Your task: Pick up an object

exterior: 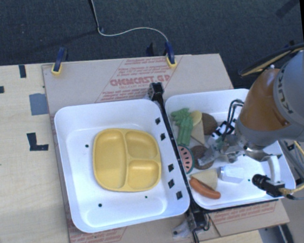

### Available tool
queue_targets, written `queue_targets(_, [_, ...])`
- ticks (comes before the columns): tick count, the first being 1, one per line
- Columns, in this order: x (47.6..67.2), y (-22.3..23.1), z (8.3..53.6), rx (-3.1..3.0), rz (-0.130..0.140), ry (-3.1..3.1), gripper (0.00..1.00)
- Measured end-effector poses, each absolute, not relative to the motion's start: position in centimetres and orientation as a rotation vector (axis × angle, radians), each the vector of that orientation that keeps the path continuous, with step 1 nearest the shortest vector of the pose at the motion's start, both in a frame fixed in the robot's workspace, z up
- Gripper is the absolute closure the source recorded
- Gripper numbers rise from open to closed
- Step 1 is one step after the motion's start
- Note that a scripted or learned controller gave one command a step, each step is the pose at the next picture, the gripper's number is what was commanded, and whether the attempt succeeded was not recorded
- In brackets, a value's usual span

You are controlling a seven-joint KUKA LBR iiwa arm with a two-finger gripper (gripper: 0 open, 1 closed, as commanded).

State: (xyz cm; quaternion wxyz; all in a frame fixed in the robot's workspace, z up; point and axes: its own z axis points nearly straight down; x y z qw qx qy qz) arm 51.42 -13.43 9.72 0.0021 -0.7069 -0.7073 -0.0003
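Tool lowered into the right bin [240,94], its tips hidden among the food toys.

The tool [221,156] was masked by the arm's wrist, so whether it was spread or pinching could not be told. Left of it in that bin were crowded a green toy [184,123], a watermelon slice [186,159], a brown piece [201,157] and a hot dog [205,189]. The left bin [74,154] held a yellow divided plate [127,159].

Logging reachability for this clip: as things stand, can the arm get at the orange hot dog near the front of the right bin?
Probably yes. The hot dog lies uncovered near the front of the right bin, with the gripper just behind it. A white piece sits beside it.
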Motion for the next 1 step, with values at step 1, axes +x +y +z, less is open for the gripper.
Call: queue_targets(1, [56.01, -13.49, 8.60, -2.219, -0.002, -2.223, 0.00])
